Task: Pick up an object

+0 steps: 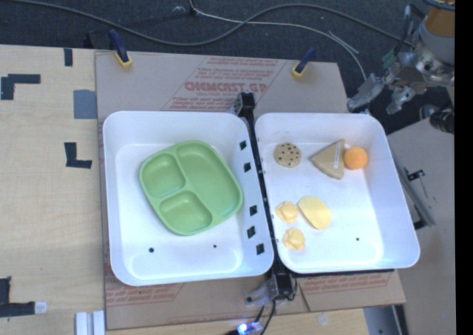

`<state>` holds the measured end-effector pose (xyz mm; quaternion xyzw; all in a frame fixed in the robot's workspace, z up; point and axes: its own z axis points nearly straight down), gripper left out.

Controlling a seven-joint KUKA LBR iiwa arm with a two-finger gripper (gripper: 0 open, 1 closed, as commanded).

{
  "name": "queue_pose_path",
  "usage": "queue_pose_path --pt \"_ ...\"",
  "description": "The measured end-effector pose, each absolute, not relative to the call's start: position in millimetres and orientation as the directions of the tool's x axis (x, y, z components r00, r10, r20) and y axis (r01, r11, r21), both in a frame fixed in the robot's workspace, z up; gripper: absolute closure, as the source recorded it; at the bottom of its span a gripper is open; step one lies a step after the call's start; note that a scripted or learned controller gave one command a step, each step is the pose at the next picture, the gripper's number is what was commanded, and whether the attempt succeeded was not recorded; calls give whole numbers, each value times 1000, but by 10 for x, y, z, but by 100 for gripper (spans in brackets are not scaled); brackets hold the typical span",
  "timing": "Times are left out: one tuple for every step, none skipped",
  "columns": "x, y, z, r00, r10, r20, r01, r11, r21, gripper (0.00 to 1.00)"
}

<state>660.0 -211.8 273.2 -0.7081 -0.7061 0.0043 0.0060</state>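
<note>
Gripper (390, 83) high at the upper right, outside the bins, hanging past the far right corner of the right bin (384, 200) — fingers dark and blurred against the floor, spread or pressed together impossible to tell. Nothing visible between them. Grey arm (437, 8) above it, orange band near the top edge.

Right bin with six small things: round cookie (287, 154) with dark chips near the far left; tan wedge (330, 159) beside it, touching an orange ball (355, 158) on its right. Nearer the front, pale yellow oval piece (315, 212), with a small yellow lump (287, 211) just to its left and another yellow lump (294, 238) below — all well apart from the gripper.

Left bin (126, 208) with a green divided plate (191, 187), three compartments, lying tilted in the middle.

Bins on a cardboard sheet (214, 82), held at the far edge by two blue-and-yellow clamps (118, 50).
</note>
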Motion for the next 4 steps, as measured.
queue_pose_path --pt "6621 -2108 2825 -1 1000 -1 1000 1 -1 0" --pt "6575 -2057 2260 -1 1000 -1 1000 1 -5 0" --pt "6547 -2020 1822 -2 1000 -1 1000 2 -5 0" --pt "6609 -2069 1343 -2 1000 -2 1000 2 -4 0"
